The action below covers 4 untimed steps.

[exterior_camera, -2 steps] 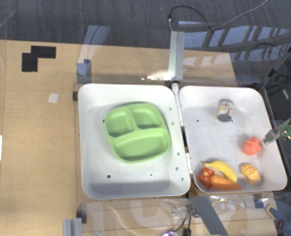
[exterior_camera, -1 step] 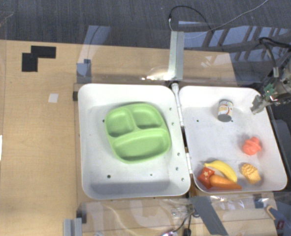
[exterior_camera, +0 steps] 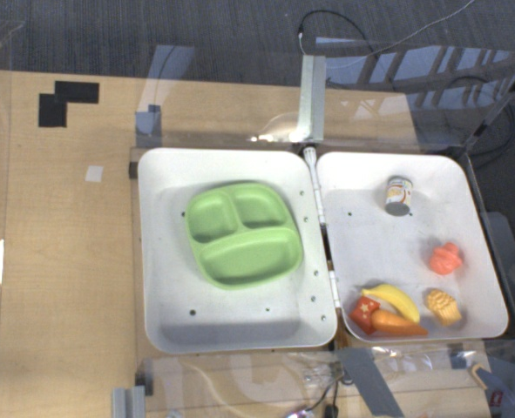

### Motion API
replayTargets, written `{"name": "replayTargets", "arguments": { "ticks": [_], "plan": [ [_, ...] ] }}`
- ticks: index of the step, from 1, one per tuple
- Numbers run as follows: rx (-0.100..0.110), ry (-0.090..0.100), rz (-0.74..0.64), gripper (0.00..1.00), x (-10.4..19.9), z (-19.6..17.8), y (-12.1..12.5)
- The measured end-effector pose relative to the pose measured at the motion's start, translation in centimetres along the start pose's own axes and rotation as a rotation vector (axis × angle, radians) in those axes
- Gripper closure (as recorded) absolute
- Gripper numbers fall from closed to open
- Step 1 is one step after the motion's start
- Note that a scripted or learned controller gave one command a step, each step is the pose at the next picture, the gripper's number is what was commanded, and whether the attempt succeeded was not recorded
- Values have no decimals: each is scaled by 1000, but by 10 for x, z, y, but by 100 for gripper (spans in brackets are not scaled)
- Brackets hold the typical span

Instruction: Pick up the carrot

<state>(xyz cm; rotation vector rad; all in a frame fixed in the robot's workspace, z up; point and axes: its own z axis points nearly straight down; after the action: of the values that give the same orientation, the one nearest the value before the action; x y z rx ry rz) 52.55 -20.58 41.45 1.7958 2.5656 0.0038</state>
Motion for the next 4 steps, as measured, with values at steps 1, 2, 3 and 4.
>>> {"name": "replayTargets", "arguments": {
  "ticks": [1,2,3,4],
  "plan": [
    [-1,0,-285,100,-27,-22,91],
    [-2,1,-864,100,-31,20,106],
    [-2,1,-864,0,-31,20,106],
    [-2,1,-766,0,-42,60,120]
  ]
}}
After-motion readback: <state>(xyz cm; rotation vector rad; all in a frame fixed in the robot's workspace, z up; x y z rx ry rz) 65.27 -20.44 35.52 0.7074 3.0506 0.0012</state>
